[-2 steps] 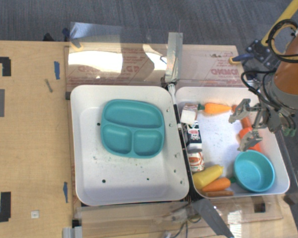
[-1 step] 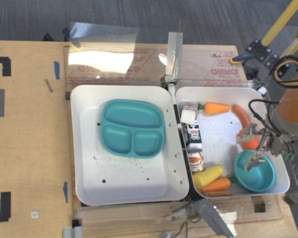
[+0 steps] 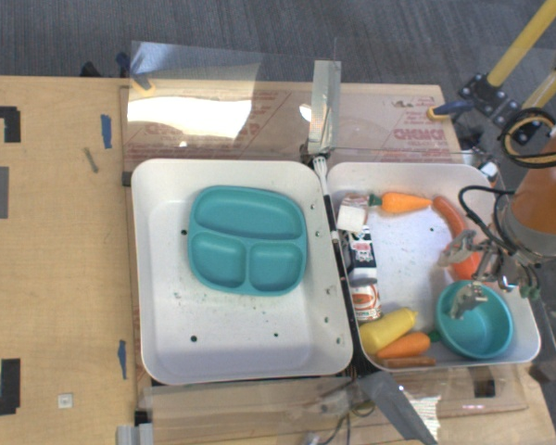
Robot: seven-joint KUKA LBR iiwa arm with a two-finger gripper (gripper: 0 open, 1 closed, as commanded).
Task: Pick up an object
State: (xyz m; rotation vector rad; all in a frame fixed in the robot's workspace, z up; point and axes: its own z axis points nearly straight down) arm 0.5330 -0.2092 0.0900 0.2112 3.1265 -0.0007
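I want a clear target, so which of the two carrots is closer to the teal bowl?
The carrot at the right bin's near edge, beside the yellow piece; it almost touches the bowl. The other carrot lies at the far wall.

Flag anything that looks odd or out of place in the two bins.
Nothing looks spilled or damaged. The teal divided plate lies alone in the left bin, while the teal bowl, carrots and packets crowd the right bin beside the end effector.
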